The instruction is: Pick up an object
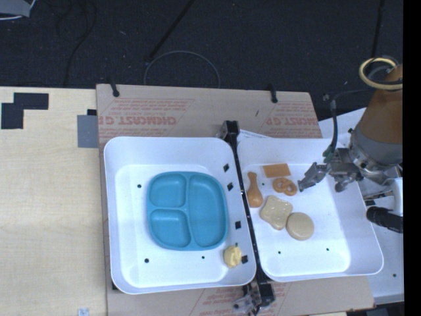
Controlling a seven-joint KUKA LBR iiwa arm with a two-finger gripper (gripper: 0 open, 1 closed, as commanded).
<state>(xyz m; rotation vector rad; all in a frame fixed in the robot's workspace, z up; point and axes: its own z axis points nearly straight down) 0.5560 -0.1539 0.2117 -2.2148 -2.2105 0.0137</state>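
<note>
The right bin [329, 259] holds several food-shaped items: an orange cracker [276, 170], a pretzel [285, 186], a tan drumstick-like piece [253, 190], a pale slice of bread [275, 211] and a round beige cookie [300, 226]. My gripper [327, 174] hangs over the right bin's upper right part, just right of the pretzel, with its dark fingers spread and nothing between them. A small yellow lump [232, 255] lies in the left bin's lower right corner.
A blue divided plate [186, 210] fills the middle of the left bin [125, 176]. A black clip strip [238, 196] runs along the seam between the bins. Cardboard lies under both bins. The arm's body [381, 124] stands at the right.
</note>
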